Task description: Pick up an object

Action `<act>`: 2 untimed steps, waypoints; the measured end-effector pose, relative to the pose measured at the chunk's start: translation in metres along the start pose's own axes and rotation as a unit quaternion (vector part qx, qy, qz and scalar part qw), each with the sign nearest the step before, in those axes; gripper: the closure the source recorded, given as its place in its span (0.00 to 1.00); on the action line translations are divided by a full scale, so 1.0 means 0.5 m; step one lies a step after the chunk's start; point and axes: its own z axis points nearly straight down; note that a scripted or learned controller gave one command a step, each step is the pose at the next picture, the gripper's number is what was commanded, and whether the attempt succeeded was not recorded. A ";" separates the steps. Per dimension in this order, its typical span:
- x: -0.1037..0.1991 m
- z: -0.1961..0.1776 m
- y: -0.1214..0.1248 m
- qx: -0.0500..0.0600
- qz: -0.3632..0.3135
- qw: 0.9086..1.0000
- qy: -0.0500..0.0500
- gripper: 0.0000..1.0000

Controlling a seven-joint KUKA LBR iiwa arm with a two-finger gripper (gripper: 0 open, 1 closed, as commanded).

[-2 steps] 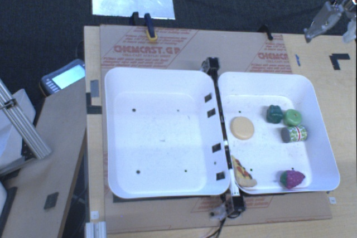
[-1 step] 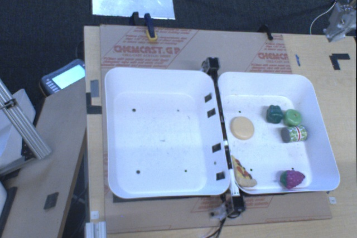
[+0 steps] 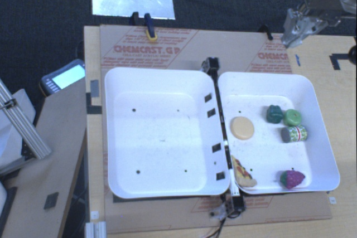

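The pincer [image 3: 294, 30] hangs at the two o'clock corner of the scene, above the bench beyond the right bin's [image 3: 312, 92] far rim; whether it is released or clenched cannot be told, and nothing shows in its grip. In the right bin, a dark green piece [image 3: 274, 113], a light green ball [image 3: 292, 117] and a small can [image 3: 294, 134] cluster at three o'clock. A tan disc [image 3: 242, 127] lies near the divider. A magenta fruit [image 3: 292, 178] sits at five o'clock, a yellow-red toy [image 3: 243, 173] at six. The left bin [image 3: 111, 120] adjoins.
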 end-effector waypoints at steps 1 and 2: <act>0.343 0.072 0.046 0.001 -0.003 1.000 0.001 1.00; 0.453 -0.006 -0.066 -0.002 0.000 1.000 0.001 1.00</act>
